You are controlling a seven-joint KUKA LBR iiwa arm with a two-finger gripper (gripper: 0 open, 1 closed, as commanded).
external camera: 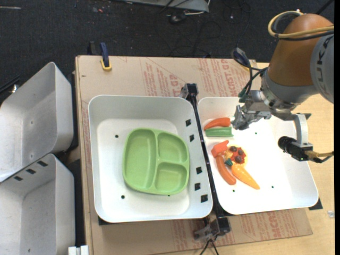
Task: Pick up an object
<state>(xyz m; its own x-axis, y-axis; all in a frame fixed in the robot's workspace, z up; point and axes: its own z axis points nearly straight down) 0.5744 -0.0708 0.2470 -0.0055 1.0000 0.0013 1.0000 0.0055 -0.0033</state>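
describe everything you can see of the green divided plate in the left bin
The light green plastic-looking divided plate is a rounded rectangle with a raised rim and three compartments: one long section on its left and two smaller ones on its right. It lies flat and upright on the floor of the left white bin, slightly rotated, near the middle, with nothing in it.

One fixed camera looks down slantwise over both bins (101,142).

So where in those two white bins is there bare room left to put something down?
The right bin has bare floor along its near edge and right side, past the pile of toy vegetables. Its far left corner is crowded: the pincer hangs by the vegetables there. The left bin is mostly taken by the green tray, leaving a narrow border.
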